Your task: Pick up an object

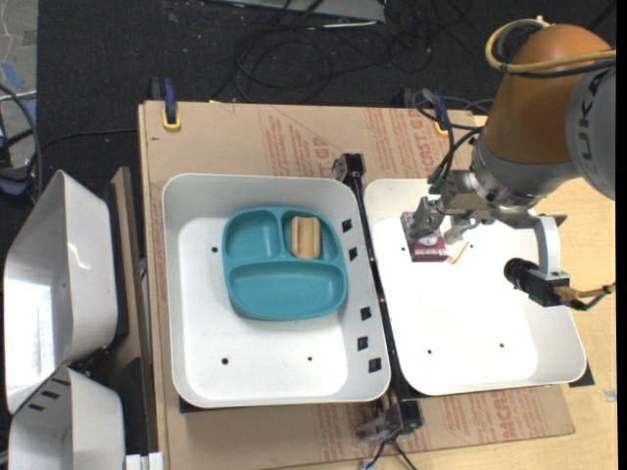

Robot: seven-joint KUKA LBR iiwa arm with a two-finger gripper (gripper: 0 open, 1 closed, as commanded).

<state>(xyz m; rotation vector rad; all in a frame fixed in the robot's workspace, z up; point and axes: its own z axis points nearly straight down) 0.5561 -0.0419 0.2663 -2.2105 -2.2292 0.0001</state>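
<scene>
1. The arm (549, 96), grey with an orange band, enters from the upper right of the frame and reaches down over the right bin (490, 351).
2. The gripper (436, 225) sits above the upper left part of the right bin. Whether it is clenched or released cannot be told from this angle.
3. A small purple and white packet (427, 247) lies in that bin directly under the gripper; contact cannot be confirmed.
4. The left bin (196, 292) holds a teal divided plate (279, 282) at centre.
5. A tan wooden block (306, 237) rests in the plate's upper right compartment.
</scene>
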